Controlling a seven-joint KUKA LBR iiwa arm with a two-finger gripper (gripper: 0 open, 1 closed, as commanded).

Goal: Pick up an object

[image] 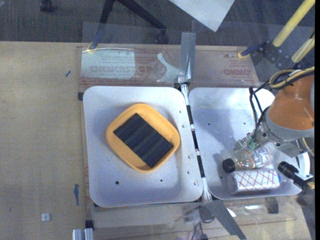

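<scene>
Hung at the near end of the right bin, hand close over a clear bottle beside a red-patterned pack, its opening impossible to tell; best squared across the bottle's body before closing.

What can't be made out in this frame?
All in the camera view:
- Clear bottle: upper part hidden under the gripper; contact between them cannot be judged.
- Red-patterned box: print too small to read; the bottle overlaps its top edge.
- Arm: cut off by the right edge.
- Yellow case: black panel too blurred for detail.
</scene>
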